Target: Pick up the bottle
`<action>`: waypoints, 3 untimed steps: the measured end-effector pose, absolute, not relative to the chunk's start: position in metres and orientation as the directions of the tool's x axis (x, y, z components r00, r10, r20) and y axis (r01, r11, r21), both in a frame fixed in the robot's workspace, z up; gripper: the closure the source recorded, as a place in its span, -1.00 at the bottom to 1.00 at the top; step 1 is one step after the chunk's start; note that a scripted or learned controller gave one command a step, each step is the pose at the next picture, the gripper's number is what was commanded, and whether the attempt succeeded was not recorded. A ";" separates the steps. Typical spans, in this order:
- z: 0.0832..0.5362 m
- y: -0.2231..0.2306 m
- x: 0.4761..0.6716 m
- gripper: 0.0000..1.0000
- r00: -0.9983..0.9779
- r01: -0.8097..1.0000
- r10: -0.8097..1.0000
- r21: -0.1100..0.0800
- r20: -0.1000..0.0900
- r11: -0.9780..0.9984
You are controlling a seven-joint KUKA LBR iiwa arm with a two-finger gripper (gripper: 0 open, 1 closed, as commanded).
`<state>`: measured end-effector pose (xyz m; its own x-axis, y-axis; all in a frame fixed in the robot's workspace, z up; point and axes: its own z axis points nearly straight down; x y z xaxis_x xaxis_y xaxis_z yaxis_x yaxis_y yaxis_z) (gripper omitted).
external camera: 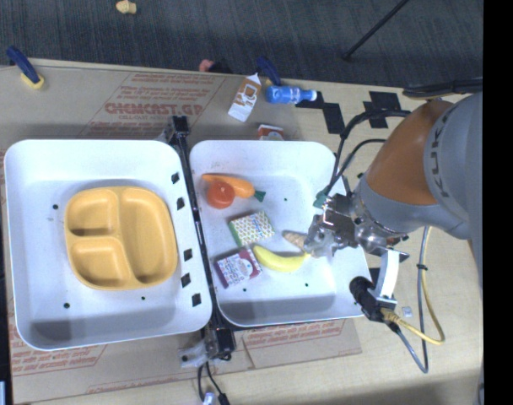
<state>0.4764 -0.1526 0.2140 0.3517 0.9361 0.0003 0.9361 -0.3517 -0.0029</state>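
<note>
Two bins sit on the desk; the bottle (290, 95) (blue) lies on the desk beyond the right bin (324, 160). Inside that bin, the end effector (317, 236) hovers beside a banana (280, 260), its grip state unreadable.

Red print reading roughly "CHEMCAST GP" on the cardboard sheet (155, 106) in the upper left of the frame, smaller lines beneath it too blurred to read

banana (281, 260) beside gripper (318, 241), bin corner open
</note>
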 end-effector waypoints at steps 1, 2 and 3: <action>0.205 -0.177 0.476 1.00 0.090 0.996 0.996 -0.005 0.002 -0.090; 0.194 -0.184 0.476 1.00 -0.319 0.948 0.948 -0.003 0.003 0.319; 0.200 -0.120 0.476 1.00 -0.554 0.833 0.833 -0.003 0.004 0.554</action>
<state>0.4764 -0.1203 0.2003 -0.5540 0.8325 0.0037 0.8325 0.5540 -0.0027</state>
